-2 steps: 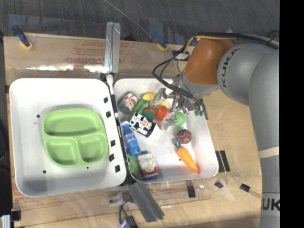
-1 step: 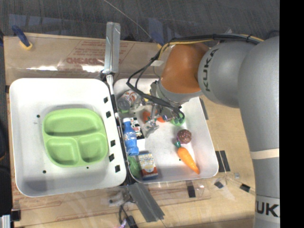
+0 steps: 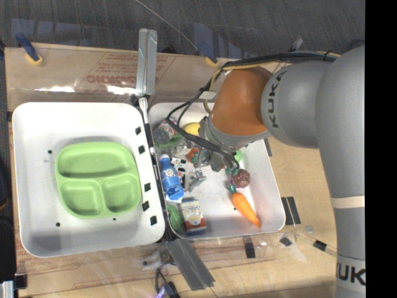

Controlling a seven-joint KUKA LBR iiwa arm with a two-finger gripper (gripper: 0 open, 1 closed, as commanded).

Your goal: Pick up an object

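Fingers of the gripper (image 3: 208,160) are down among the clutter of the right bin, under the wrist, and I cannot tell whether they are spread or pressed together, nor whether anything sits between them.

One grey arm (image 3: 310,104) with its orange band reaches in from the right and bends down over that bin.

Two white bins lie side by side. The left bin (image 3: 25,166) holds one green tray (image 3: 96,179) with three compartments. The right bin (image 3: 273,197) holds all the loose objects to pick from.

Counted there, by size: one blue bottle (image 3: 170,177) along the left wall, one orange carrot (image 3: 246,208) near the right front corner, one small carton (image 3: 192,215) at the front edge, one yellow piece (image 3: 193,129) at the back, partly hidden by the wrist, and one dark red ball (image 3: 240,178) just above the carrot's top. Smaller bits lie around the gripper, too tangled to count.
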